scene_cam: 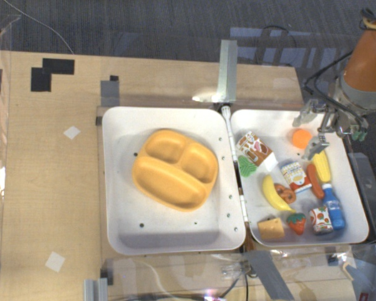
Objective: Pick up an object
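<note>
Two-finger metal gripper [318,144] over right white bin [358,193], fingers slightly parted, holding nothing. Small round orange ball [301,137] just beside it; yellow corn cob [322,165] just below.

One fixed camera here, mounted high above the bench [44,187] and looking down at a slant, so the far edge of the tabletop sits across the upper part of the frame with dark carpet [144,11] beyond it. The two white bins fill the middle and right: the left bin [116,231] with the yellow divided plate [174,169] sits dead centre, the right bin [357,221] runs close to the right edge. The view stands far enough back to take in both bins whole, plus a wide strip of bare wood on the left. The arm [366,68] leans in from the upper right corner, cropped by the frame.
</note>
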Robot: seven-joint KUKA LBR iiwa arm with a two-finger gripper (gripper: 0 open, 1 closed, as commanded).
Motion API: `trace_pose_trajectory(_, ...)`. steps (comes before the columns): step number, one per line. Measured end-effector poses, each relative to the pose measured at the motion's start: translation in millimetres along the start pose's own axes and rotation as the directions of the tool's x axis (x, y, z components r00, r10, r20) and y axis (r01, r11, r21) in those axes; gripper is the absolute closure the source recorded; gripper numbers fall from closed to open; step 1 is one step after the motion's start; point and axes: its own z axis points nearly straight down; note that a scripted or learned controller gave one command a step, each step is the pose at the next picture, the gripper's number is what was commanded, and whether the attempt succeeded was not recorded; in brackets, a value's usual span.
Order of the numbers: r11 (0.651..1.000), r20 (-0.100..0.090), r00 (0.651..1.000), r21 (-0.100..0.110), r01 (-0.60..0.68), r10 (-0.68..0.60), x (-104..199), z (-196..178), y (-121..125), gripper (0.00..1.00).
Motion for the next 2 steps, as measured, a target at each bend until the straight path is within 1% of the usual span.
trace_pose_trajectory(1,0.929,0.016,0.929,-0.004,-0.37,0.37,81,79,56,0.0)
trace_pose_trajectory(2,0.819,0.002,0.819,-0.003,-0.574,0.574,22,100,87,0.0)
